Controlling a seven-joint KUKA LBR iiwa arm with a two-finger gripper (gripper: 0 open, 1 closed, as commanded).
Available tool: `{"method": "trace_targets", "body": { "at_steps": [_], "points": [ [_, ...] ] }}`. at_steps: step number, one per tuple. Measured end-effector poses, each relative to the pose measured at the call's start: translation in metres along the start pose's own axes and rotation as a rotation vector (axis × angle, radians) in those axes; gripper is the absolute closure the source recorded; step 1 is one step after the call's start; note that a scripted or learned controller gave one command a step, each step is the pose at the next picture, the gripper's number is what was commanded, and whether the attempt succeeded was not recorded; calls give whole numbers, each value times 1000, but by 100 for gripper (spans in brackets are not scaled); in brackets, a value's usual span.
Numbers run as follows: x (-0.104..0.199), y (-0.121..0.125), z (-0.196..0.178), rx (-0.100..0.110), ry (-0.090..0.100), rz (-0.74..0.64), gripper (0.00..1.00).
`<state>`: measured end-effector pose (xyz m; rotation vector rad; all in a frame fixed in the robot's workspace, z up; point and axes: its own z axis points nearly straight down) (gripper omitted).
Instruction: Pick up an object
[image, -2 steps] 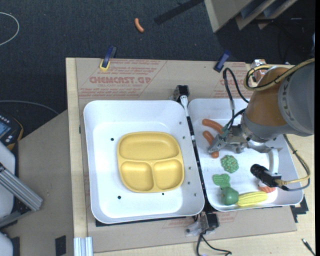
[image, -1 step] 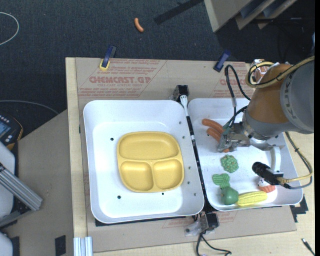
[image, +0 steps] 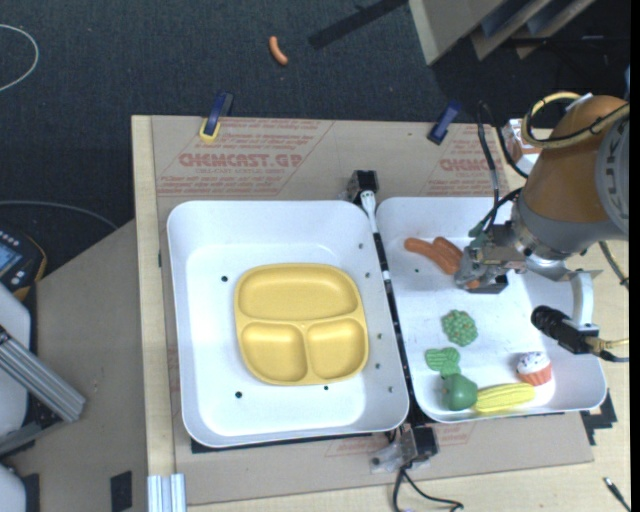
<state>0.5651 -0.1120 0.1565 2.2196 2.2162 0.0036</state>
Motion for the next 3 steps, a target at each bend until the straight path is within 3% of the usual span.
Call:
{"method": "trace_targets", "body": {
  "at_steps": [1,2,3],
  "points": [
    [10,4,-55,-2,0,-3,100],
    [10,5,-69,0,1,-2,100],
    [48,-42,-65,11,4,-3,100]
  ]
}}
